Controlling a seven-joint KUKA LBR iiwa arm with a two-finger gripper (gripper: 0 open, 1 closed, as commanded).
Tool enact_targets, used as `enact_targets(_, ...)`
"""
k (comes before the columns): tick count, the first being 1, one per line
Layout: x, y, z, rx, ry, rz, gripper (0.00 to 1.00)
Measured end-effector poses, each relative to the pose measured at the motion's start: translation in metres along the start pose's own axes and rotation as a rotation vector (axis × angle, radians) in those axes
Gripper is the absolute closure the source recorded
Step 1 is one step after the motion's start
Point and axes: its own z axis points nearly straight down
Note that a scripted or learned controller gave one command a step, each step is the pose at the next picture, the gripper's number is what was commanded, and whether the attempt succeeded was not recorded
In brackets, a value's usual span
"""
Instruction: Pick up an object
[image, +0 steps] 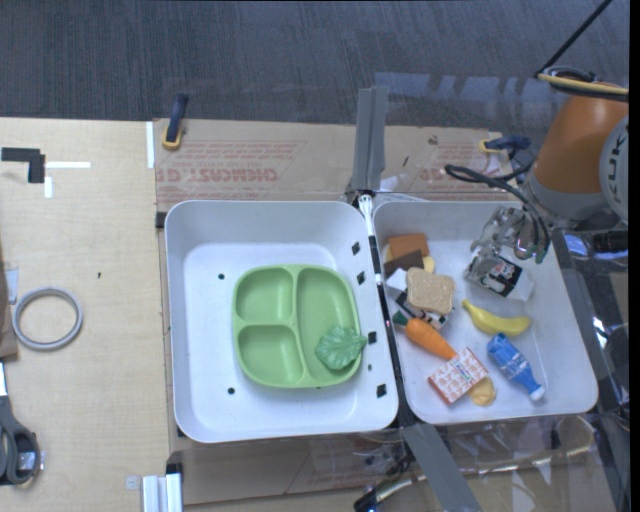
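Note:
My gripper (497, 268) hangs over the back right part of the right bin (570, 400), below the orange wrist band (580, 140). Its metal fingers point down toward the bin floor, just behind a yellow banana (497, 320). Nothing shows between them. Loose items lie in this bin: a brown block (407, 247), a slice of toast (430, 291), an orange carrot (430, 339), a red-and-white carton (458, 376) and a blue bottle (515, 366). In the left bin (190, 330) a green divided plate (290, 325) carries a green leaf (340, 347).
A grey post (368, 140) rises behind the wall between the two bins. Cardboard (250, 160) lies behind the bins. On the wooden bench to the left rest a roll of tape (42, 318) and scissors (18, 452). Black cables (480, 175) trail near the wrist.

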Motion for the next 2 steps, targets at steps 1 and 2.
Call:
enact_targets(1, 0.051, 0.078, 0.01, 0.001, 0.006, 0.454, 1.0)
enact_targets(2, 0.08, 0.128, -0.089, 0.001, 0.007, 0.213, 1.0)
